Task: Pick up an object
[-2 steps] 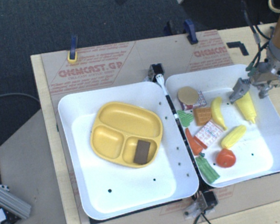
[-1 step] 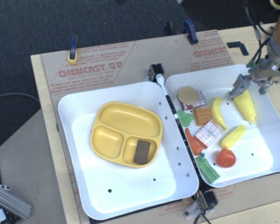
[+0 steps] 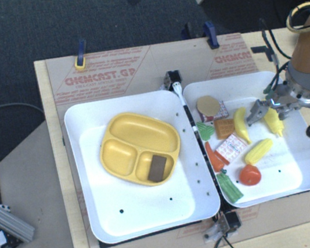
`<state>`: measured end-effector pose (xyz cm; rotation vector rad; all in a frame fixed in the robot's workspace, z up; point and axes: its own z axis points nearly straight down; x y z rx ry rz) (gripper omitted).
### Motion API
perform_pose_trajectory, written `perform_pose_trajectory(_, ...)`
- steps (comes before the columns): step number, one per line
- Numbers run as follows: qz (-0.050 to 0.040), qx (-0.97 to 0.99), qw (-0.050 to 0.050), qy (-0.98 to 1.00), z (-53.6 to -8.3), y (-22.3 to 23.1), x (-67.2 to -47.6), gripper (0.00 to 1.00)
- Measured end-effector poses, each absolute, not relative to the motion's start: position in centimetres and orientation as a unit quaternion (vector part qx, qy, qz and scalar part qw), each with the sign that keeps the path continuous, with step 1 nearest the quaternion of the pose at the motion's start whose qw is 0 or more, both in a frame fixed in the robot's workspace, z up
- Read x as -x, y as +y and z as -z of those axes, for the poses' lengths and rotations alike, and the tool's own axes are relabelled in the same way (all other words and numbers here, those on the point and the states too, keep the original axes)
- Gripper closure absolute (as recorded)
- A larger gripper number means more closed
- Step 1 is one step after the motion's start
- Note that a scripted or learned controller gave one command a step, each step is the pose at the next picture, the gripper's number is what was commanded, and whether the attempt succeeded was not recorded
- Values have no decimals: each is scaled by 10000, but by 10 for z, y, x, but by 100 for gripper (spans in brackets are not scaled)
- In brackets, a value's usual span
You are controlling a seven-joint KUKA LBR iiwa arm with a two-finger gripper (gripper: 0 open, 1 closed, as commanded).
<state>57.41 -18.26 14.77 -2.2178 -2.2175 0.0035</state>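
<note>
Several items crowd the right bin (image 3: 306, 183); gripper (image 3: 263, 109) hangs with fingers spread and nothing between them, between two bananas (image 3: 241, 124), so I'd centre over one, align across its narrow width, then descend

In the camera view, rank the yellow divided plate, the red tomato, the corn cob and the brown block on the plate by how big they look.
1. Yellow divided plate, by far the largest.
2. Corn cob.
3. Brown block, close to the corn cob in apparent size, so that order is unsure.
4. Red tomato, smallest.
</note>
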Motion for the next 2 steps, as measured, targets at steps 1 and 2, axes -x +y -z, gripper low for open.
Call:
perform_pose_trajectory(1,65,7053,54,-7088,-93,-180,-580,0)
perform_pose_trajectory(2,47,7055,7,-7087,-91,-177,-584,0)
